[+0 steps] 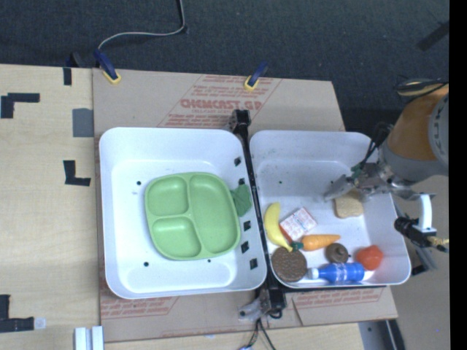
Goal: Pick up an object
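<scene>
The right bin (306,159) holds several small objects along its front half. A tan bread-like piece (349,207) lies near the right wall. My gripper (340,188) hangs low over the bin just above and left of that piece, apart from the other objects. Nothing shows in its grasp. A yellow banana (271,224), a white and red packet (297,223) and an orange carrot (319,242) lie at the bin's middle front. A brown round cookie (290,265), a small brown ball (336,253), a red tomato (370,257) and a blue bottle (339,273) sit by the front wall.
The left bin (124,159) carries a green divided plate (193,215), with a dark green scrap (243,199) at its right edge by the divider. The grey and orange arm (417,141) reaches in over the right bin's right wall. Bare bin floor lies behind the gripper.
</scene>
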Controlling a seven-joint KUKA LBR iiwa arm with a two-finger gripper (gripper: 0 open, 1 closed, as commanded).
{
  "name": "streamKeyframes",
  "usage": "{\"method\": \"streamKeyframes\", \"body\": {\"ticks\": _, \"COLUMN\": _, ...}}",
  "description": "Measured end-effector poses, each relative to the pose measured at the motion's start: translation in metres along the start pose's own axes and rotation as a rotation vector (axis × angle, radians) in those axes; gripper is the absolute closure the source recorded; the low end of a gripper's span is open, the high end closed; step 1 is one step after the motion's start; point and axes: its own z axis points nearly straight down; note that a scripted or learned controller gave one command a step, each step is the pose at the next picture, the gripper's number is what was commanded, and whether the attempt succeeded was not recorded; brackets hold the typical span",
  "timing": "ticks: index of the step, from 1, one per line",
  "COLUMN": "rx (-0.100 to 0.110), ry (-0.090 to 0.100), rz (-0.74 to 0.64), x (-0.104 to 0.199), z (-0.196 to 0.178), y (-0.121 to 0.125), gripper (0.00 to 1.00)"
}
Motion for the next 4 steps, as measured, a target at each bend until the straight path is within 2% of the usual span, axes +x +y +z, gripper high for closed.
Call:
{"method": "streamKeyframes", "body": {"ticks": 1, "rx": 0.022, "ry": 0.008, "rz": 0.006, "x": 0.000, "z": -0.010, "y": -0.037, "gripper": 0.00}}
{"method": "streamKeyframes", "body": {"ticks": 2, "rx": 0.010, "ry": 0.002, "rz": 0.005, "x": 0.039, "z": 0.012, "y": -0.003, "gripper": 0.00}}
{"method": "streamKeyframes", "body": {"ticks": 3, "rx": 0.007, "ry": -0.001, "rz": 0.005, "x": 0.038, "z": 0.002, "y": -0.002, "gripper": 1.00}}
{"method": "streamKeyframes", "body": {"ticks": 4, "rx": 0.006, "ry": -0.001, "rz": 0.005, "x": 0.038, "z": 0.001, "y": -0.002, "gripper": 0.00}}
